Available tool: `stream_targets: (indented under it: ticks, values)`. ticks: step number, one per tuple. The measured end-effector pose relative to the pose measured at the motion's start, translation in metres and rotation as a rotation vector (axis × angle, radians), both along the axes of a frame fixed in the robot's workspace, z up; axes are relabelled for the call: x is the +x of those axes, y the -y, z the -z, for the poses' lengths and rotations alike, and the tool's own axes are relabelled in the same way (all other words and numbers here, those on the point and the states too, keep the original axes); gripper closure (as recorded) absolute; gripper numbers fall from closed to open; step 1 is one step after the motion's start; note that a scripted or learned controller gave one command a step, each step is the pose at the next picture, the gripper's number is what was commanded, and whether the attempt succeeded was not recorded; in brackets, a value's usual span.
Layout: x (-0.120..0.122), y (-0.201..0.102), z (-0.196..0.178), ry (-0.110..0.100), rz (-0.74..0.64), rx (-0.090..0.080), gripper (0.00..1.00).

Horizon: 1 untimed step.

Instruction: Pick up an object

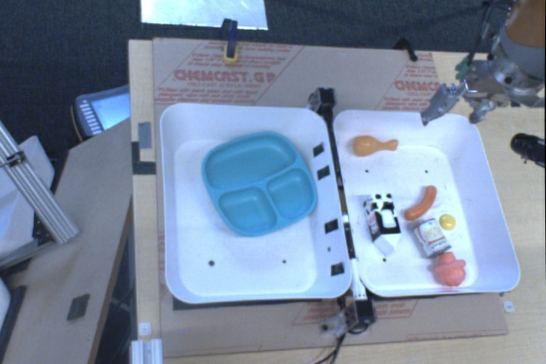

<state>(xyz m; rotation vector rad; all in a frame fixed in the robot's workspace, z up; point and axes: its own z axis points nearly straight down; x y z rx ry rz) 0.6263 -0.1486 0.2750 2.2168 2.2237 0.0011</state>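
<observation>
The right bin point(490, 183) holds several small objects. Among them are an orange drumstick-shaped toy point(374, 146), an orange-red sausage point(420, 203), a black-and-white carton point(383, 219), a small can point(432, 238) and a pink toy point(450, 270). My gripper point(455, 108) hangs over the far edge of the right bin, up and to the right of the drumstick. Its two fingers are spread open with nothing between them. It touches none of the objects.
A blue three-compartment plate point(258, 182) lies in the left bin point(183, 268). A small yellow piece point(447, 222) sits beside the can. A black divider point(334, 183) runs between the bins. A yellow clamp point(230, 47) stands at the bench's far edge.
</observation>
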Motion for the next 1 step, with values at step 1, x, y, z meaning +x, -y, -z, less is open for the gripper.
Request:
stream_targets:
  ticks: [1]
  values:
    - [-0.0025,0.01,0.0541,-0.004,0.003,0.0,0.0]
